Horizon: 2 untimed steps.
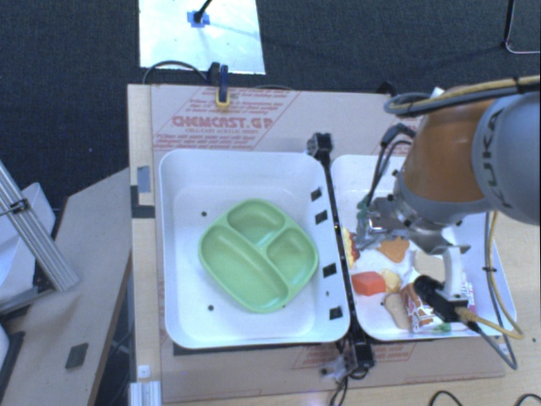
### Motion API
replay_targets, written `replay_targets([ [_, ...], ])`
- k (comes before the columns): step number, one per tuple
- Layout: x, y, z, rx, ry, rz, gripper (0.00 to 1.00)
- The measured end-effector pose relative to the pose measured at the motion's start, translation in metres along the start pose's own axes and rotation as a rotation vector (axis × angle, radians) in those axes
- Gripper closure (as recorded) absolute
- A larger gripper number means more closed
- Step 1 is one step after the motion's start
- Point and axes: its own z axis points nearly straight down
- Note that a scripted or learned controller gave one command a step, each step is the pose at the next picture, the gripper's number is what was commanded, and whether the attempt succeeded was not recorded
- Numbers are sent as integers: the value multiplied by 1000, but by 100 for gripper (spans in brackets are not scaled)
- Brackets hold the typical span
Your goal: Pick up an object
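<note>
Gripper (366, 229): low over the left half of the right bin (351, 176). Its tip is a small metallic blur against the white floor, so whether it is open or closed cannot be told, and nothing can be seen held in it.
Orange piece (394, 249): flat and roughly triangular, just beside the gripper on its right. Its upper edge is hidden under the wrist.
Yellow-and-red item (348, 249): pressed against the bin's left wall just below the gripper. Too small to make out its shape.
Red block (368, 283): lies on the bin floor nearer the front, apart from the gripper.
Pale yellow bit (390, 276): touches the red block's right corner. Its outline is unclear.
Brown-and-white packet (417, 309): near the front wall, partly covered by robot hardware.
Arm (473, 163): grey with an orange band. It covers most of the right bin's back and right side and is cut off by the picture's right edge.
Left bin (194, 184): holds a green divided plate (258, 255) with three compartments, lying flat at the middle.
Divider: black clips (321, 218) run along the shared wall between the bins.
Cardboard sheet (224, 121): under both bins, with red print that the bins partly cover.
White sheet (201, 22): on the dark floor beyond the bench.
</note>
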Motion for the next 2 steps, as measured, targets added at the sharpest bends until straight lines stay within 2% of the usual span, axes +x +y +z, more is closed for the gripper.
replay_targets([
  [1, 8, -2, -6, -3, 0, -5, 100],
  [2, 1, -5, -19, -4, 0, -1, 100],
])
